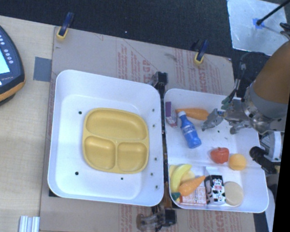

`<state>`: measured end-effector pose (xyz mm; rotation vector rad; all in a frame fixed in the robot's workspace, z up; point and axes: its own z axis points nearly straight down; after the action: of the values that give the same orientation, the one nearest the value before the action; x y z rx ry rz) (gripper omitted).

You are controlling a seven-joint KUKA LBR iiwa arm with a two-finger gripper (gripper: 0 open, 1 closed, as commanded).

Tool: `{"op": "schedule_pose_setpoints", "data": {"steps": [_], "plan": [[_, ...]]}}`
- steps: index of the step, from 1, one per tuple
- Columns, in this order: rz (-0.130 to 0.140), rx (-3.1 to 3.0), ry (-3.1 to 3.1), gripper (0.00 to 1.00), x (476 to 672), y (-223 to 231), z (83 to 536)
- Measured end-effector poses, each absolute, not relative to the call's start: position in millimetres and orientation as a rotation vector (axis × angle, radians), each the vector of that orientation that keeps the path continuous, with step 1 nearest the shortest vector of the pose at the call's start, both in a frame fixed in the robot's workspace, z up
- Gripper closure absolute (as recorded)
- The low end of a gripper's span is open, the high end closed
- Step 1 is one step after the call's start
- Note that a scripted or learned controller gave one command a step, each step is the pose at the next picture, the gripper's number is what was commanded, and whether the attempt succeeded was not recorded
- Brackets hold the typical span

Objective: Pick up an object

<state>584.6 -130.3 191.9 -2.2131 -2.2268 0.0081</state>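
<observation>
Left of hand [223, 120], blue bottle [189, 131], apart

Bright, even overhead light, soft shadows, mild glare on white bins [58, 128], slight softness overall.

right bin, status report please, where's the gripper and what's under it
Gripper open, over right bin, holding nothing. Blue bottle and carrot just beside it. Tomato nearby, apart.
</observation>
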Motion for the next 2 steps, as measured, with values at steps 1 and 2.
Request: {"op": "schedule_pose_setpoints", "data": {"steps": [1, 2], "plan": [[0.008, -2.212, -2.226, 0.0, 599.3, -96, 95], [0.004, -2.214, -2.225, 0.0, 629.2, -106, 92]]}}
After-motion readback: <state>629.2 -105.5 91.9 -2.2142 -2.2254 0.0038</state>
